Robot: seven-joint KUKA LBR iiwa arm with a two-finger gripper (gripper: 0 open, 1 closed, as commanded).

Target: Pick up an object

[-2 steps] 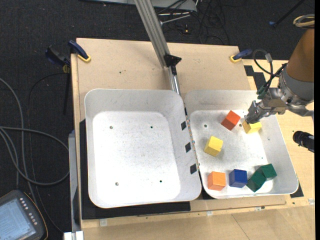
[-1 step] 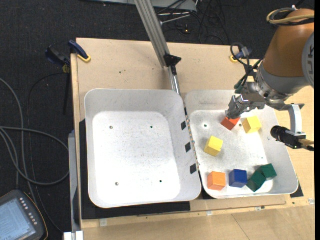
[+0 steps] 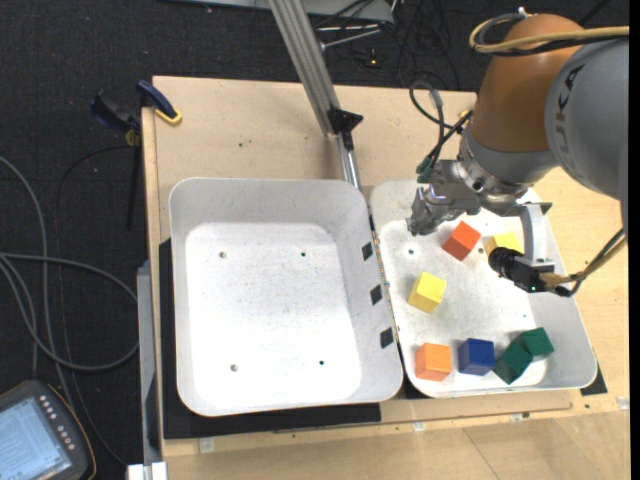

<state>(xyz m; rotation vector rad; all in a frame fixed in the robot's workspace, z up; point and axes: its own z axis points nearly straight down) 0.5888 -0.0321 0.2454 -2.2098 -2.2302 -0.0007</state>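
A: Front edge of the right bin (image 3: pixel 570 313) first. Orange block (image 3: pixel 433 360), blue block (image 3: pixel 477 356), two green blocks (image 3: pixel 523 354) jammed together at the corner. All sitting loose, nothing touching them.

B: Mid-bin?

A: Yellow block (image 3: pixel 427 292), on its own, tilted a bit. Further back, a red-orange block (image 3: pixel 461 240), w/ another yellow one (image 3: pixel 506 242) just beside it, partly under the arm's hardware.

B: And the gripper?

A: Gripper (image 3: pixel 428 214) is low over the back-left part of that bin, close to the red-orange block but off to its left, apart from it. Can't tell how wide the pincer is; it's dark and bunched from this angle. Nothing visible in its grip.

B: So which step?

A: Approach, I'd say. Nothing lifted yet, every block is on the bin floor. Left bin (image 3: pixel 200 208) has no blocks in it.

B: Next move?

A: Prob needs a shift right toward the red-orange block, or forward to the lone yellow one, then centre over it and drop straight. The lone yellow looks the easier pick, room all round. The red-orange one has a neighbour crowding its right side.
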